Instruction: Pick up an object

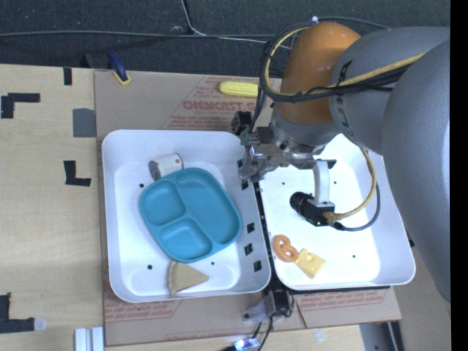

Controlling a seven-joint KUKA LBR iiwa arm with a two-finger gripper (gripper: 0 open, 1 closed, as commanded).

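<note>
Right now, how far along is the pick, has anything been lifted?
Done: nothing visibly. The blue plate, small can and tan wedge lie in the left bin; the orange ring and yellow wedge lie in the right bin. In hand: the gripper is over the rim between the bins, with no object visibly in it. Left: the grasp and lift.

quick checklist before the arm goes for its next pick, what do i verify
1. Targets in left bin: ok; plate, can, wedge.
2. Targets in right bin: ok; ring, cheese.
3. Gripper over a target: not ok; it is at the divider between the bins.
4. Ring and cheese apart: cannot tell; they lie very close.
5. Corn inside a bin: not ok; it lies on the cardboard behind the bins.
</note>
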